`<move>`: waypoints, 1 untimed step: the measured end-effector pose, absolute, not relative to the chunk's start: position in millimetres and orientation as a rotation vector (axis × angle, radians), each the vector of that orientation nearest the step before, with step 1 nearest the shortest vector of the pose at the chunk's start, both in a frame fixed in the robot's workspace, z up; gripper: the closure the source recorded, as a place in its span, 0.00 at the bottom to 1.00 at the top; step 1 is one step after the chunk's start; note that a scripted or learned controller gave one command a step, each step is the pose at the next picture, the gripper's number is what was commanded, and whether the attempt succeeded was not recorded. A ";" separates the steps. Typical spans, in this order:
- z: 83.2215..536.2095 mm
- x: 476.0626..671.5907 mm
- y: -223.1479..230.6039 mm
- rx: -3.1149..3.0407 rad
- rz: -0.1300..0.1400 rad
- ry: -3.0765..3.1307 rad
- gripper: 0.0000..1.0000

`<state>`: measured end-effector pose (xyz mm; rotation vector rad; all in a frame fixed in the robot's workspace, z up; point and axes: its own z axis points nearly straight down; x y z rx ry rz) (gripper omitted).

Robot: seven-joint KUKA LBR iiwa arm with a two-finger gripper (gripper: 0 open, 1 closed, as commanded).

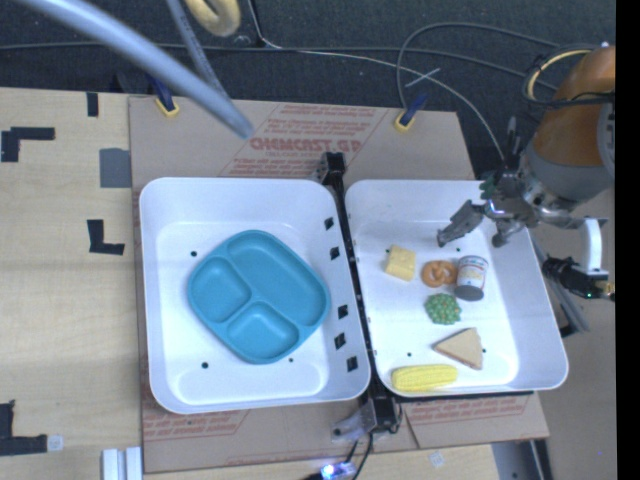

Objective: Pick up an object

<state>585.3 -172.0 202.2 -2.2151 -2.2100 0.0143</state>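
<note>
A light wooden table [60, 298] fills the lower part of the view, with black tape marks [98, 236] stuck on its left side. A brown cardboard sheet [300, 138] printed with red lettering lies on the table, held at its far edge by two yellow and blue clamps [166, 105]. Beyond the table the floor [330, 13] is dark, and thin cables [440, 48] loop across it. The light is even and soft, with faint shadows.
</note>
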 end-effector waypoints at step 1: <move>210.7 588.5 -171.5 -2.219 0.002 -2.223 0.00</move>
